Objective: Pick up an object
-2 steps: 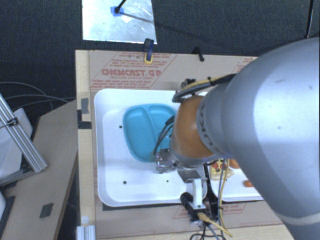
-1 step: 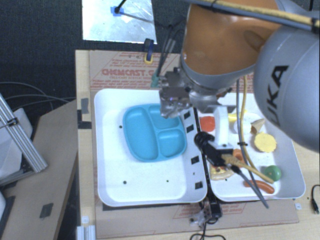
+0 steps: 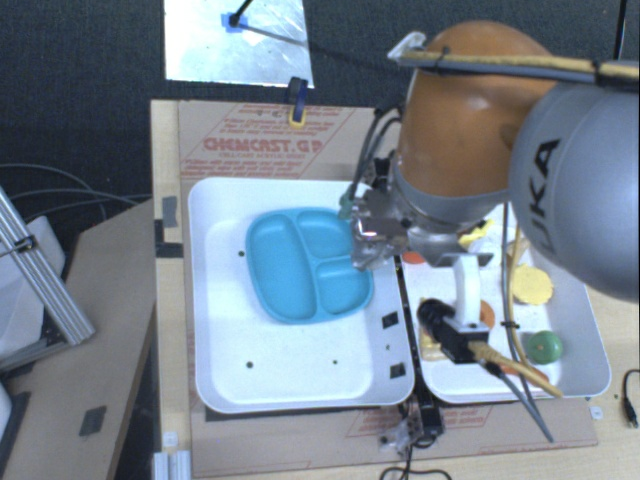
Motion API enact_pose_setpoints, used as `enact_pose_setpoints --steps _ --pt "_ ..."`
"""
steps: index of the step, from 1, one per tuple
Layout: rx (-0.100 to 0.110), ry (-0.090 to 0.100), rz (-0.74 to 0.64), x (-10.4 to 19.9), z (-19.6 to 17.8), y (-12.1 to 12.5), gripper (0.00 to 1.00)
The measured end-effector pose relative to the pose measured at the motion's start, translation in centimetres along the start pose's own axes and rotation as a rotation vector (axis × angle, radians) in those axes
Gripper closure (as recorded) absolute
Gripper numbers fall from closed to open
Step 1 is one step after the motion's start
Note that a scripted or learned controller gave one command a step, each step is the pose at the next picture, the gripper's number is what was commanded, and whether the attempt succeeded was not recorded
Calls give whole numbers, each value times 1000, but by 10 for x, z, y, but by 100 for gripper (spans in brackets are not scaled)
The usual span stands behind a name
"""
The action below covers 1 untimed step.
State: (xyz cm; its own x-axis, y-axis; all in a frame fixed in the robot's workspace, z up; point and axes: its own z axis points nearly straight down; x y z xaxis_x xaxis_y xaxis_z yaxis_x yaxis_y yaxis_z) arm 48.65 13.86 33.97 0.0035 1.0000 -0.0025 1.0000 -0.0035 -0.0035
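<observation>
I can't tell how my gripper (image 3: 366, 240) is set; it hangs over the right edge of the blue tray (image 3: 305, 265) in the left bin (image 3: 220, 368). The tray stretches left from there, so it's nearest.

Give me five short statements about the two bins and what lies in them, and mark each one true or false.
1. A blue divided tray lies in the left bin. True.
2. The tray has three compartments. True.
3. The blue tray is in the right bin. False: it is in the left bin.
4. A green round object and a yellow round object lie in the right bin. True.
5. The arm is blue. False: grey with an orange band.
</observation>
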Motion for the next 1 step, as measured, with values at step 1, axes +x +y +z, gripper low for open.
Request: enact_pose_setpoints --steps 1 --pt "-24 8 -5 -28 -158 1 100"
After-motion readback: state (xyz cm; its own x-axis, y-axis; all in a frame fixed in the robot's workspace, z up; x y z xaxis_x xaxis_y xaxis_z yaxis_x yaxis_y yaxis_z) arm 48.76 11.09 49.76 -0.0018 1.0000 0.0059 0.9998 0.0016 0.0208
